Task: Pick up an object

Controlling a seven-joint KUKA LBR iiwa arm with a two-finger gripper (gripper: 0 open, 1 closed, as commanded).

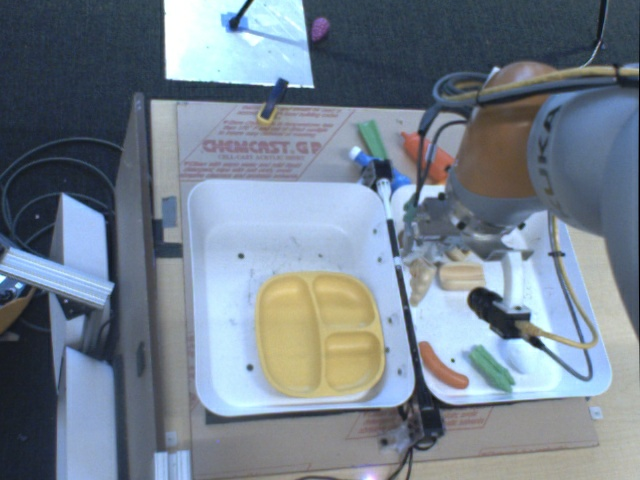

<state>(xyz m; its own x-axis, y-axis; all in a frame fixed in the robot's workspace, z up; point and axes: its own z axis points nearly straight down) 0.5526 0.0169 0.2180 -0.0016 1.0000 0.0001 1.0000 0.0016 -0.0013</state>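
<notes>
Sitting on dark carpet (70, 58), cardboard-topped bench (290, 133) w/ bins (215, 268).

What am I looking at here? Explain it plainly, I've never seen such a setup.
One camera looks down at a slant on a bench. The grey and orange robot arm reaches in from the right, its gripper low in the right bin. That bin holds toy food: a sausage, a green piece, a tan block. The left bin holds a yellow divided tray. I cannot tell whether anything is held.
</notes>
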